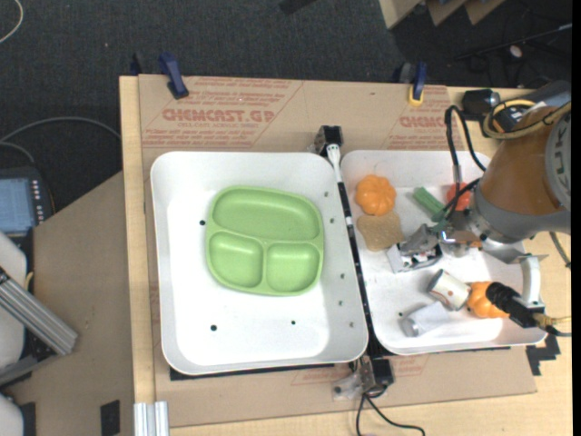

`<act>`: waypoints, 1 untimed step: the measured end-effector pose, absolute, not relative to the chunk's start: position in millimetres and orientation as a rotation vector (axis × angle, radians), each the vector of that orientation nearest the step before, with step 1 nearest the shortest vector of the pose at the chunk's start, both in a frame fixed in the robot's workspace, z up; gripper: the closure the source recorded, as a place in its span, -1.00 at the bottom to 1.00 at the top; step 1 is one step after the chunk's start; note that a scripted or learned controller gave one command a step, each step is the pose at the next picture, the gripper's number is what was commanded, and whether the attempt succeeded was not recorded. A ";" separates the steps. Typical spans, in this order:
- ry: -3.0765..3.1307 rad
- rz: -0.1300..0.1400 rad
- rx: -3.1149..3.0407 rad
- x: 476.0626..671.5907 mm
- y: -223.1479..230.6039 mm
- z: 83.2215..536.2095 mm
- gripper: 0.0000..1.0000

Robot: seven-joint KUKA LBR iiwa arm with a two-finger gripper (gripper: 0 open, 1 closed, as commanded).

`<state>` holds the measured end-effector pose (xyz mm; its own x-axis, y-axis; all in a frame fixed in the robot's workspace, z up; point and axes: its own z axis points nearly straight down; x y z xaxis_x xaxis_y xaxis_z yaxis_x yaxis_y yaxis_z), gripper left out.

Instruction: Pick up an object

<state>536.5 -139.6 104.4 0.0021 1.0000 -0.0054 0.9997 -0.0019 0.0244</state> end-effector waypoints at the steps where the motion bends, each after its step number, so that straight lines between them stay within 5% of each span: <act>1: 2.221 0.001 2.223 576.0 -110.2 88.3 -1.00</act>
